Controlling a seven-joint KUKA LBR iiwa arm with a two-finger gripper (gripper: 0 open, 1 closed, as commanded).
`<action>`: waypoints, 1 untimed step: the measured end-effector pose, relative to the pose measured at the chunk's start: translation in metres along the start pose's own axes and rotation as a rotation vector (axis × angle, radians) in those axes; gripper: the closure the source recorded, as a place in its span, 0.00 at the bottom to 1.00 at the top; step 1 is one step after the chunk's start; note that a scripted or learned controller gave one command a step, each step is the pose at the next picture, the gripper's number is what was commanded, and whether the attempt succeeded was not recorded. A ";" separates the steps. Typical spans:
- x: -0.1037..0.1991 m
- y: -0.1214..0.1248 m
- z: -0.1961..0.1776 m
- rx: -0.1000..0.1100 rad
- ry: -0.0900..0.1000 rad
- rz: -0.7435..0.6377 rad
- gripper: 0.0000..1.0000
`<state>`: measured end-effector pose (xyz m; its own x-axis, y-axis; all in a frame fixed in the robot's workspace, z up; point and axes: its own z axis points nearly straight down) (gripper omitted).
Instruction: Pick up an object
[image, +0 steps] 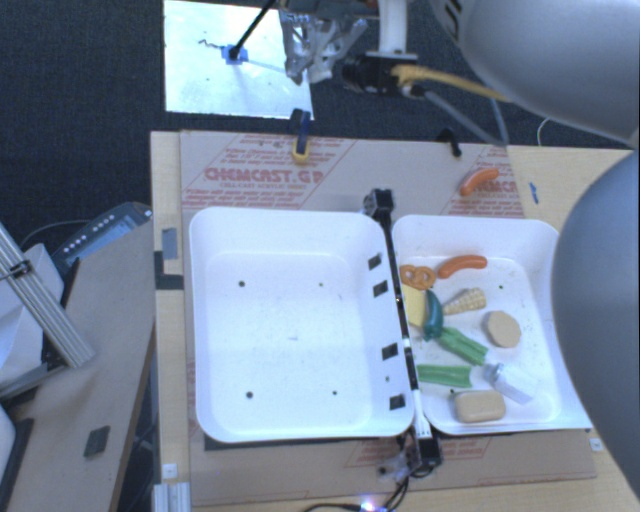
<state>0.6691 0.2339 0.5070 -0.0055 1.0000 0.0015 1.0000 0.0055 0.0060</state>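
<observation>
The claw (312, 55) hangs high at the top of the camera view, beyond the far edge of the surface (330, 160) and over the dark floor, with nothing between its fingers. Whether it is spread or pressed together I cannot tell, since its metal parts blur into one pale tangle.

Every candidate lies well below and to the right of the claw, in the right bin (545, 235). The left bin (210, 225) is nearer to it.

To pick well, it would likely pay to choose a piece that stands apart. The tan round piece (503, 329) and the tan block (478, 406) each have free room around them. The green pieces (455, 345), the corn-like cone (465, 300) and the pretzel (417, 276) crowd together near the divider, where a finger could catch a neighbour or the wall.

The grey arm (600, 330) covers the right bin's right side, so anything there is hidden. An orange piece (479, 181) lies outside the bins.
</observation>
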 end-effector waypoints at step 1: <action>-0.002 -0.001 -0.030 0.001 0.000 0.000 1.00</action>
<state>0.6682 0.2319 0.5367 -0.0059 1.0000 0.0015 1.0000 0.0059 0.0048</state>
